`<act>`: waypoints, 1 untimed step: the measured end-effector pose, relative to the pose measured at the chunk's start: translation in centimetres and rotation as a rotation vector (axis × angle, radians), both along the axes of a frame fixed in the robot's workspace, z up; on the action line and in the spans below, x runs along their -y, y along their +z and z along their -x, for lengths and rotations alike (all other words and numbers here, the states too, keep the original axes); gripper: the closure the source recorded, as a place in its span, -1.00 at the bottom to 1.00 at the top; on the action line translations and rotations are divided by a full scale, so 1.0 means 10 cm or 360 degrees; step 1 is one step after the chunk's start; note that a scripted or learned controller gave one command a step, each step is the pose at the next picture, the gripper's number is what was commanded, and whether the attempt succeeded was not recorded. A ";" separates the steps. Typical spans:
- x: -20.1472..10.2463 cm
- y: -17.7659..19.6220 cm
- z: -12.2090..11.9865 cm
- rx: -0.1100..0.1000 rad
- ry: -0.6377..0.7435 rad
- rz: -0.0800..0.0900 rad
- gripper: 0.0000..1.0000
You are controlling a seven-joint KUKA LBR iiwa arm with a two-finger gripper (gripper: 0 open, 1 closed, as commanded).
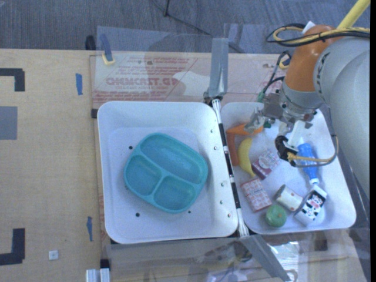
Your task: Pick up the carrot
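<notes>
Jaws: cannot tell whether spread or pressed together; gripper (262, 121) low in right bin (343, 216), upper centre-right of frame. Carrot (235, 138) lies by that bin's left wall, just beside gripper, touching banana (244, 156). Teal plate (166, 172) in left bin (117, 122).

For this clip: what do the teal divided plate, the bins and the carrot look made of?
Teal divided plate: likely moulded plastic, one even colour, soft sheen, rounded compartment walls. Bins: thin white plastic probably, smooth, rolled rims. Carrot: flat, uniform orange suggests a plastic toy; partly hidden by the hand, so unsure.
</notes>
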State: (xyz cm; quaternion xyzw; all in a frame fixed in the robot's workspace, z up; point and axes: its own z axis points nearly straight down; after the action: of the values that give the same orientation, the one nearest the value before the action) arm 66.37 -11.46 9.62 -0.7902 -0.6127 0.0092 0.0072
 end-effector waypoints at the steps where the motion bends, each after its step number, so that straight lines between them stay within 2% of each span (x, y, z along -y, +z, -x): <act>1: -0.04 0.12 -0.01 -0.0005 0.0001 -0.0014 1.00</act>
State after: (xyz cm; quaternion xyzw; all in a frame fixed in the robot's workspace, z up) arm 66.44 -11.06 10.77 -0.7900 -0.6130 0.0077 0.0114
